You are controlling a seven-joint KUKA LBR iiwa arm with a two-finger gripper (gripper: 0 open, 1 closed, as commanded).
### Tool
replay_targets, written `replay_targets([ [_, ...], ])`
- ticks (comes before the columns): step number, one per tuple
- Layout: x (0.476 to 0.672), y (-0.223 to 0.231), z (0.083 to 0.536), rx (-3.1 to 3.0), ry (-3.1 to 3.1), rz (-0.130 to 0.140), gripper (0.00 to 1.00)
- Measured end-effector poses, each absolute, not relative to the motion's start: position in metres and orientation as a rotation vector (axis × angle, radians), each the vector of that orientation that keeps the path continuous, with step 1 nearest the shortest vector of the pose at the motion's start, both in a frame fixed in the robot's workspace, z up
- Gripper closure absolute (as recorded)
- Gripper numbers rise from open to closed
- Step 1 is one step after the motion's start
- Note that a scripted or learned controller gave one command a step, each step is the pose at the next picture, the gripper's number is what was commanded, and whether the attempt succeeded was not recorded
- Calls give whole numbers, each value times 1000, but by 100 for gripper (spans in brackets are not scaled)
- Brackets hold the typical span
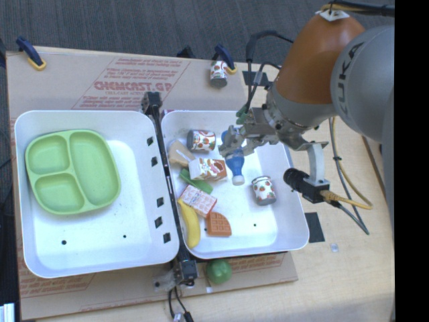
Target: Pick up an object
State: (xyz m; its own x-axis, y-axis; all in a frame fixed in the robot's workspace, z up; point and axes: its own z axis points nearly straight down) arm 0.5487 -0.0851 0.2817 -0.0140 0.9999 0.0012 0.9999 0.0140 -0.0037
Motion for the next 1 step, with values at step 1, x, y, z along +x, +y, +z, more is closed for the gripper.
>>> replay_targets([
  [1,538,-32,230,-2212,-2228,4,100],
])
